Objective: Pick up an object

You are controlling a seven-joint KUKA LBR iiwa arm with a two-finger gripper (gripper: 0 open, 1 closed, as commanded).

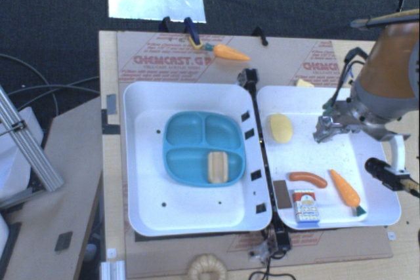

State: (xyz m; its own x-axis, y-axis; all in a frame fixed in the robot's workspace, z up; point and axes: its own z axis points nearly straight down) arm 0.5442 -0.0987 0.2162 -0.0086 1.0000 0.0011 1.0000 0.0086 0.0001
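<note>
The right bin (374, 141) holds several toy foods. A pale yellow lemon-like piece (281, 128) lies at its left. A red sausage (308, 178), an orange carrot (345, 189) and a small red and white box (305, 206) lie toward the front. A dark flat block (282, 194) sits beside the box. My gripper (326, 128) hangs over the middle of this bin, to the right of the yellow piece and above the sausage. I see nothing held in it.
The left bin (151, 206) carries a blue divided plate (190, 141) with a tan bread piece (218, 166). Behind the bins lie another carrot (229, 52) and a yellow scrap (304, 82). A black part (387, 174) of the arm overhangs the right bin's edge.
</note>
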